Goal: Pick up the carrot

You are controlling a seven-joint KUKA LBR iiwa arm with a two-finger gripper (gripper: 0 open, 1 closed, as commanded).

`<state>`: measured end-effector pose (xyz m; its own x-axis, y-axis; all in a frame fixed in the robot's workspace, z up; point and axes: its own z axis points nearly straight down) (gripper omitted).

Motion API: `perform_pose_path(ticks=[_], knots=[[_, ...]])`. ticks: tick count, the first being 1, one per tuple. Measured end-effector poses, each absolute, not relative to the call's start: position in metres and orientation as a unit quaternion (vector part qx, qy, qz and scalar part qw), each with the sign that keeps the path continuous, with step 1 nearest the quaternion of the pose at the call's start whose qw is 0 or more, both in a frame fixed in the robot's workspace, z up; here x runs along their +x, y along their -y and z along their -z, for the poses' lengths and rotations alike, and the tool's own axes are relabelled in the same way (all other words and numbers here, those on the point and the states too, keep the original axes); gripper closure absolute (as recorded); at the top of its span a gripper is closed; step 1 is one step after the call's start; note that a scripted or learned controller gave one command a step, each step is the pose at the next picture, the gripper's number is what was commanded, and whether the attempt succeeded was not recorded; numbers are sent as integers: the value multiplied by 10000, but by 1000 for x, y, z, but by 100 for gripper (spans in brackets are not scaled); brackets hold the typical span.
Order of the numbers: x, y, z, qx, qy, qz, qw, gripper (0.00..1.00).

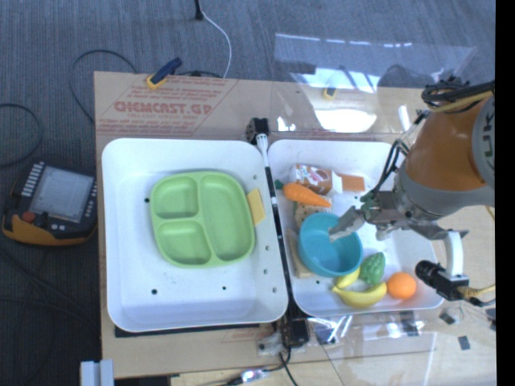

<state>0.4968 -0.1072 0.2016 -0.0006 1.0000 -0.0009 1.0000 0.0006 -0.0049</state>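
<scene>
The carrot (306, 195), orange with a green top, lies in the right bin (378, 153) near its left wall, just above the blue bowl (326, 252). My gripper (344, 224) hangs over the bowl's upper right rim, pointing down and to the left, a short way right of and below the carrot. It is apart from the carrot, and nothing shows between its fingers.
In the right bin there are also a wrapped snack (312, 177), an orange block (352, 183), a broccoli (372, 268), a banana (360, 294) and an orange (401, 285). The left bin (129, 167) holds a green divided plate (199, 218) and a yellow slice (256, 206).
</scene>
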Motion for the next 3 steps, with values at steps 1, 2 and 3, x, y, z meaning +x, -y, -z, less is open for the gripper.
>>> perform_pose_path(ticks=[1,2,3], knots=[[594,107,-111,-7855,6188,69,-68,0],[645,95,-101,-8259,5639,21,-3,0],[671,105,-101,-8790,4764,-73,155,0]])
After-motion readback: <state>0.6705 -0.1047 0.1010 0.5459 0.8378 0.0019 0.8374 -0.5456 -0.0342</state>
